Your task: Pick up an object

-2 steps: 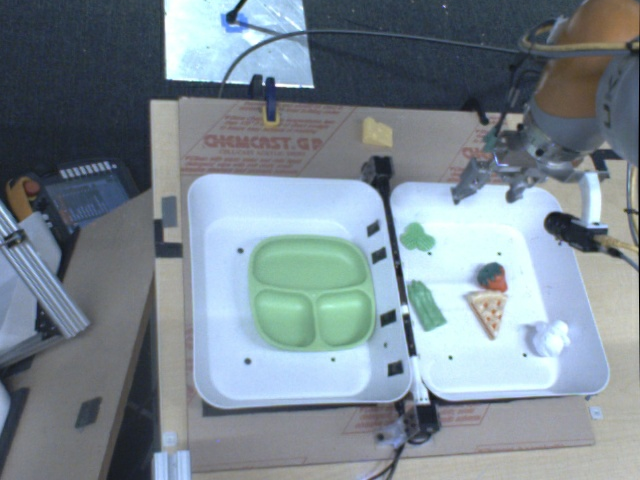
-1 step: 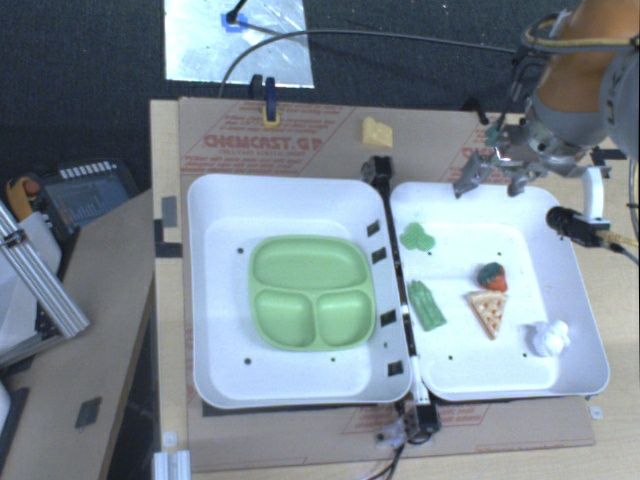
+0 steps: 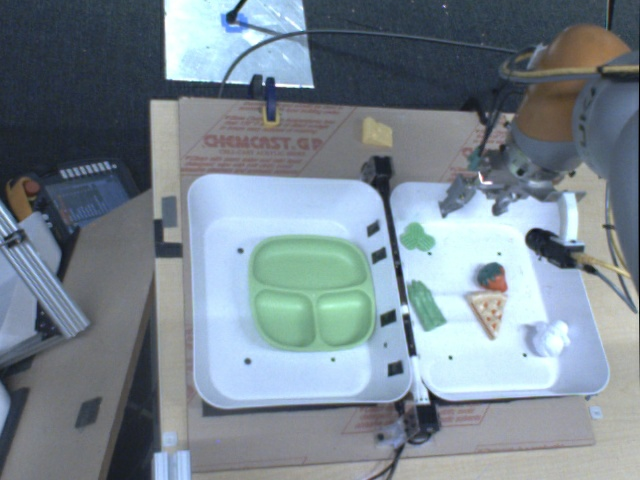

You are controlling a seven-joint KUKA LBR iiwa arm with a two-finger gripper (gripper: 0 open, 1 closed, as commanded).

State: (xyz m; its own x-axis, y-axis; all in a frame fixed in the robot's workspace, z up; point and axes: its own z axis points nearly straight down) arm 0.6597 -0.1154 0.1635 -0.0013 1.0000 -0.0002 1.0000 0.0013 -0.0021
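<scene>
The fingers (image 3: 482, 197) look spread apart w/ nothing between them, hovering over the back edge of the right bin (image 3: 590, 368). Nothing picked yet imo. Candidates all sit nearer the camera than the fingers: green leafy bit (image 3: 417, 236) closest, just down-left of them; green strip (image 3: 427, 306) further that way by the divider; red/green piece (image 3: 491, 276) and pizza slice (image 3: 489, 313) straight below; white lump (image 3: 549, 338) furthest, down-right. Left bin has 1 green divided tray (image 3: 309, 294), well apart from the fingers. Risks: those toys are flat and small, so fingers could close on air or just shove 1 aside. Red piece & pizza nearly touch, could snag both.
</scene>
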